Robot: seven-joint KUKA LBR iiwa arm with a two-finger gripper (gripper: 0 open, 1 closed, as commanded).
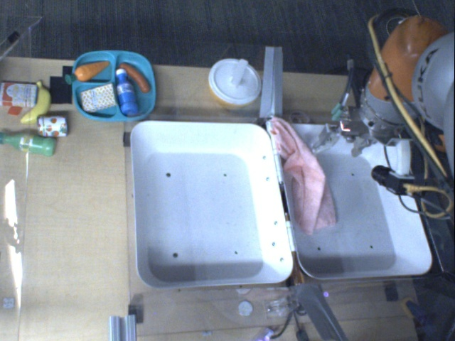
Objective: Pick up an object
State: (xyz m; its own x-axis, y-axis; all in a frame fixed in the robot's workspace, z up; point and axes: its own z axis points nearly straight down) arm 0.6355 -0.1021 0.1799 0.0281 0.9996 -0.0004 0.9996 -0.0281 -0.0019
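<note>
We see two shallow white bins side by side on the counter, the left bin (pixel 206 204) larger in the view and the right bin (pixel 370 251) partly covered by the arm. A pink cloth (pixel 304 180) lies crumpled in the right bin, draped along its left wall and reaching from the far left corner down toward the middle of that wall; its upper end rests against the rim where the two bins meet. The arm (pixel 412 55), grey with an orange band, comes in over the far right corner of the counter, and its pincer (pixel 343 135) hangs above the far edge of the right bin, near the cloth but apart from it. We cannot tell whether the pincer is parted or closed, since the wrist and cables blur its tips, and we see nothing between them. At the counter's far edge, between the bins, stands a yellow cup with a white lid (pixel 235 82). Toward the far left corner sits a blue divided tray (pixel 114 84) with toy food in its compartments, and at the left edge lie a banana (pixel 37 104), a small can (pixel 52 126) and a green bottle (pixel 30 143) on its side.
</note>
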